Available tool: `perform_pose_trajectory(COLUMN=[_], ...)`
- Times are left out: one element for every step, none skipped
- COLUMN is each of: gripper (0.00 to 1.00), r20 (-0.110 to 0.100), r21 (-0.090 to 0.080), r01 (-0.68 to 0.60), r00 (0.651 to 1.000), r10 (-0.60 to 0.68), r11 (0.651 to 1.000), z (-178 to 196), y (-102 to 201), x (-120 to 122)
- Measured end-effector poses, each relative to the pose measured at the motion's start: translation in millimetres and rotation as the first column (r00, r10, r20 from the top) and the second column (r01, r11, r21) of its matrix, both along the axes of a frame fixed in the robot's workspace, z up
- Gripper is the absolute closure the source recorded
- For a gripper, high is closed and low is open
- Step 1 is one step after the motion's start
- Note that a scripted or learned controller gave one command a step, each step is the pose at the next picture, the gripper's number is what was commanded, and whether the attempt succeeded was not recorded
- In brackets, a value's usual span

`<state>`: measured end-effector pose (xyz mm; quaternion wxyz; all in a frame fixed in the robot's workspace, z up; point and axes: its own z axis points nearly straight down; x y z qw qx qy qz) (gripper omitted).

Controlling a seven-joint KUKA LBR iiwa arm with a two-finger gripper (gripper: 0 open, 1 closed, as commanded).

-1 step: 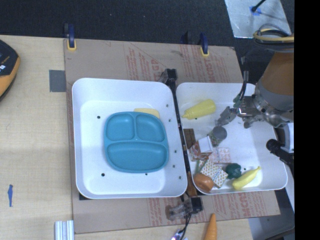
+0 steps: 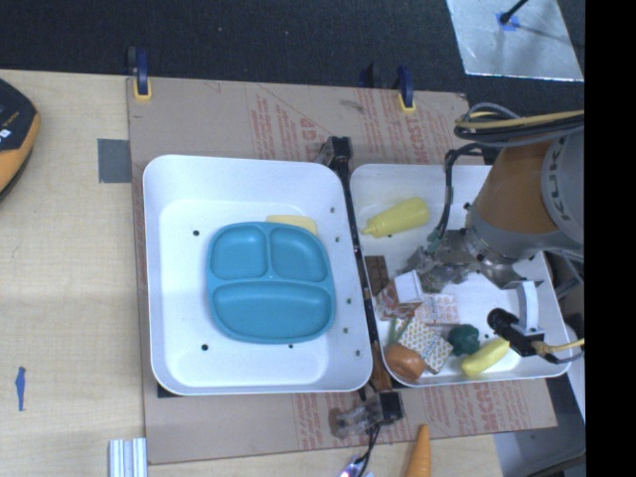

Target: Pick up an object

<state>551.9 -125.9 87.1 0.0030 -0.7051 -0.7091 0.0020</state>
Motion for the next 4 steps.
perform_pose_trajectory(gripper=[1.00, 1.00, 1.00, 1.00], r20=[0.002, 0.013, 0.008, -0.001], r21=[-0.003, 0.001, -0.001, 0.000], r01=[-0.001, -0.006, -0.002, -0.008], r00=[1.000, 1.000, 1.000, 1.000], r10=[0.001, 0.006, 0.002, 0.008], r11=[1.000, 1.000, 1.000, 1.000], z=[15, 110, 145, 129], y=[-2, 84, 125, 205], x=[0, 22, 43, 14])
